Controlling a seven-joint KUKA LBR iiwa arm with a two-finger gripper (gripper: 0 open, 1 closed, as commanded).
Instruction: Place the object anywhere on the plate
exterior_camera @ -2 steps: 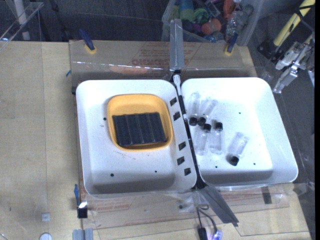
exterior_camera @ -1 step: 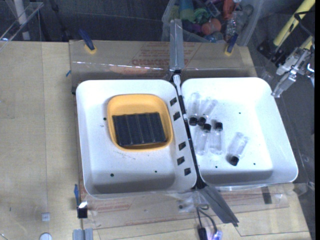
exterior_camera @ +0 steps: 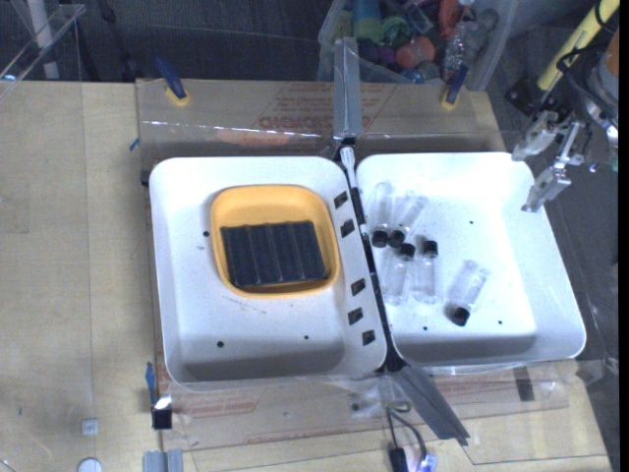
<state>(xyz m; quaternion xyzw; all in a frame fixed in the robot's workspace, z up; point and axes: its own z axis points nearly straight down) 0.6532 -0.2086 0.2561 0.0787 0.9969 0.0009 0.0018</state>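
Camera view lets us see a yellow plate (exterior_camera: 273, 239) in the left bin (exterior_camera: 182, 264), with a dark ribbed object (exterior_camera: 273, 252) lying on it. In the right bin (exterior_camera: 511, 254) several clear vials (exterior_camera: 408, 254) with black caps lie close together. We see the gripper (exterior_camera: 552, 170) above this bin's far right corner, holding nothing, but whether its fingers are spread we cannot tell.
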